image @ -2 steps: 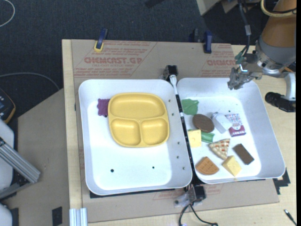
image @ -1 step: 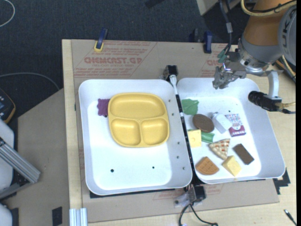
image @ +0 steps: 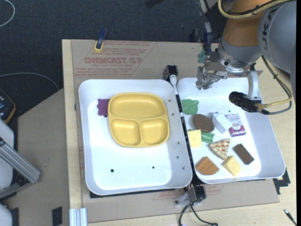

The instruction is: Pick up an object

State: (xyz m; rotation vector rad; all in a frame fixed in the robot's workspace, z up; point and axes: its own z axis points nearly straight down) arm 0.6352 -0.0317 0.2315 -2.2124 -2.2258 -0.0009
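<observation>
My gripper (image: 206,80) hangs over the far left corner of the right bin (image: 274,147), pointing down, with nothing seen in it. Below it in that bin lie a green leaf-shaped piece (image: 189,106), a round brown cookie (image: 203,122), a yellow cube (image: 194,138), a white packet (image: 219,123) and a purple-and-white packet (image: 235,125). Nearer the front are a pizza slice (image: 220,148), a dark chocolate bar (image: 243,154), a cheese wedge (image: 231,165) and a brown toast piece (image: 207,166). The green piece is the closest thing to the gripper.
The left bin (image: 89,140) holds a yellow divided tray (image: 138,119) with a purple item (image: 102,106) at its left edge. A black cylinder (image: 242,101) on a cable juts over the right bin's far side. The bins' shared wall (image: 181,126) runs just left of the gripper.
</observation>
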